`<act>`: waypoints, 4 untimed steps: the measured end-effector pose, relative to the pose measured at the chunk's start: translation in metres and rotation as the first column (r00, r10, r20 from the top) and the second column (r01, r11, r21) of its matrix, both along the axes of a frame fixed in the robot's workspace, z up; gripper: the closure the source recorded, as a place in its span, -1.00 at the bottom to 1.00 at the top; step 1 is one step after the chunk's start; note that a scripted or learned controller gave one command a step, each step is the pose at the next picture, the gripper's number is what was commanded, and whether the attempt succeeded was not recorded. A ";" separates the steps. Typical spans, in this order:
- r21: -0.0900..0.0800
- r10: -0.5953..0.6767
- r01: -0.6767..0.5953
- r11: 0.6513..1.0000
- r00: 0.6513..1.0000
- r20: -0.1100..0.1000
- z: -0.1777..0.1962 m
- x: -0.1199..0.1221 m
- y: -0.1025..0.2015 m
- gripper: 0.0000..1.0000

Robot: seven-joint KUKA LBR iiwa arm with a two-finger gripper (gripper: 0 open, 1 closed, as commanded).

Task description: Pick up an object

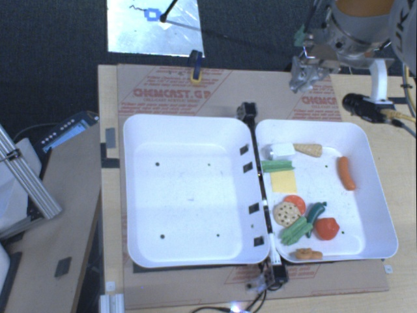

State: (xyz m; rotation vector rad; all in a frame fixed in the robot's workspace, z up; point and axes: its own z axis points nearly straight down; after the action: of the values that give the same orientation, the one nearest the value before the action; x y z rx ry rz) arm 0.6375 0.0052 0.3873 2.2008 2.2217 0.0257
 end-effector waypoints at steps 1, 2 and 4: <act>-0.004 -0.011 0.011 1.000 1.000 -0.006 0.103 -0.014 -0.049 1.00; -0.002 -0.005 0.005 1.000 1.000 -0.013 0.152 -0.018 -0.047 1.00; 0.001 -0.001 0.001 1.000 1.000 -0.020 0.148 -0.146 0.011 1.00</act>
State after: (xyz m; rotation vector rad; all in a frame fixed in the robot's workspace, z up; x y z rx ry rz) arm 0.4911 0.0164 0.5357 2.2119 2.2311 0.0046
